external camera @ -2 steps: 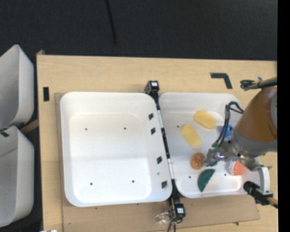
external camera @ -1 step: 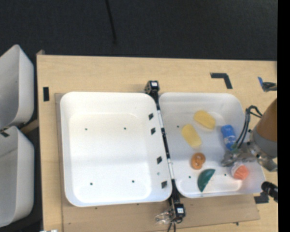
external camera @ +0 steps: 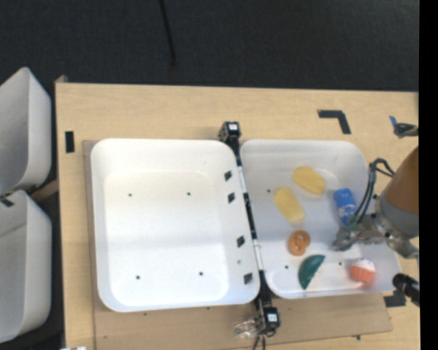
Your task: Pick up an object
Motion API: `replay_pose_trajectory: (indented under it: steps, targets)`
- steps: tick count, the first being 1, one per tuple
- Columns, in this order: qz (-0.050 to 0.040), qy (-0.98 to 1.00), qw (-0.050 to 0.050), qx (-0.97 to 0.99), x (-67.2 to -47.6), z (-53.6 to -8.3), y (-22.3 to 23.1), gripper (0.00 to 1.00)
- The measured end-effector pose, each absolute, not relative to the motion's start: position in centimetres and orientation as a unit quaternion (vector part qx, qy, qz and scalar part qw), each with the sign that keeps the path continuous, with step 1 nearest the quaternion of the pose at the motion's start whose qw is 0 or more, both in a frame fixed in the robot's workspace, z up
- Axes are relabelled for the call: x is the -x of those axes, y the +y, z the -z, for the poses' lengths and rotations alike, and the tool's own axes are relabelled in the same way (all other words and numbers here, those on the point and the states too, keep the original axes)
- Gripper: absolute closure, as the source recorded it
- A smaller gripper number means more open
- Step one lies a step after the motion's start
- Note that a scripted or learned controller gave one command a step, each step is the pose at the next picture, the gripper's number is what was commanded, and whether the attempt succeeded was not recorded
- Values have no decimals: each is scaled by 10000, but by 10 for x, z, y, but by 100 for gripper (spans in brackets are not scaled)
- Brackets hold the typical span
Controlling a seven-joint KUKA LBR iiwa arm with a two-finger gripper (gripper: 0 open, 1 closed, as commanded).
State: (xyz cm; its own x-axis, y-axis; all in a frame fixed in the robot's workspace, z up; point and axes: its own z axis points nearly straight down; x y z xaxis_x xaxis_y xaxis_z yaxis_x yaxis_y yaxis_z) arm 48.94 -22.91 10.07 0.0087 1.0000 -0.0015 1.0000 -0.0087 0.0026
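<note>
The left bin [external camera: 160,224] offers open floor throughout. In the right bin [external camera: 266,173], five small objects crowd the middle and right; its left strip is free.

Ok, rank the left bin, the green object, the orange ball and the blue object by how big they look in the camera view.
1. left bin, by far the largest
2. green object
3. blue object and orange ball: look about alike, so not ranked.
</note>
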Motion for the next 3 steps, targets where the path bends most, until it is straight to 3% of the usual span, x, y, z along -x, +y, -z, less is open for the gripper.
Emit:
replay_pose_trajectory:
  steps: [3]
  targets:
    - [-5, 7029, 18, -7113, -489, -101, -229, 100]
